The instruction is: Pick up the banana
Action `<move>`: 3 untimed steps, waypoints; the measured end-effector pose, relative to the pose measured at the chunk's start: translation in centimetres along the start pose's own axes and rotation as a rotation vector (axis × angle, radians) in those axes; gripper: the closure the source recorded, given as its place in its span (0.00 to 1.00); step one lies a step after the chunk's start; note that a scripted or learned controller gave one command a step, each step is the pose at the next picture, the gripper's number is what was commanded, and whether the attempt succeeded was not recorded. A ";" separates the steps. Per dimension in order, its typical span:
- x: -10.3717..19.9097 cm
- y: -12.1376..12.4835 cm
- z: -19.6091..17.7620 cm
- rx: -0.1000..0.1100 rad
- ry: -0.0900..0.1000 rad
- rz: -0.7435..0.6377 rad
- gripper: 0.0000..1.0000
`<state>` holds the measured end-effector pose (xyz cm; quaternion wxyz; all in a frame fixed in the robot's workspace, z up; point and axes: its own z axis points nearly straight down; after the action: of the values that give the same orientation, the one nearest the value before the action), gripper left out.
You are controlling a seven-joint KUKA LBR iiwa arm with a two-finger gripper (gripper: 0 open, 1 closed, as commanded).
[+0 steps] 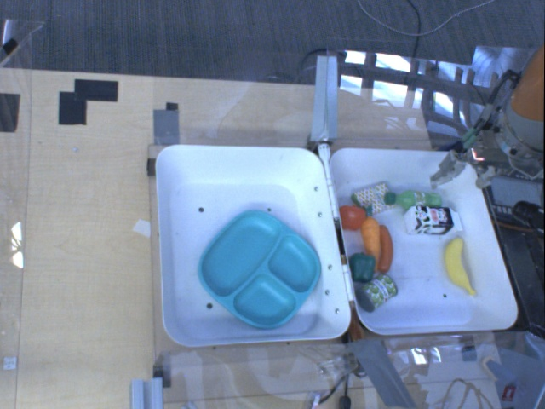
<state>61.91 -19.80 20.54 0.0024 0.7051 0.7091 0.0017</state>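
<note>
At the near end of the right bin a small can lies partly tucked against the wall, its label too blurred to read. One banana lies alone near that bin's right side, well apart from the gripper. Left of it: one green piece, one carrot, one sausage-like thing, one tomato. One milk carton follows, then a green bottle. The left bin holds one blue divided plate. Farthest, the gripper hangs over the right bin's back corner, fingers spread apart, clasping nothing; the arm is cut off by the edge.
</note>
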 end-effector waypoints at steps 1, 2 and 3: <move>-0.7 -8.2 7.4 0.003 0.000 -0.020 0.00; -0.6 -10.8 11.5 -0.007 0.000 -0.039 0.00; -0.5 -10.5 10.4 -0.013 0.000 -0.041 1.00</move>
<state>51.46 -20.36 10.10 0.0070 0.6905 0.7233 0.0062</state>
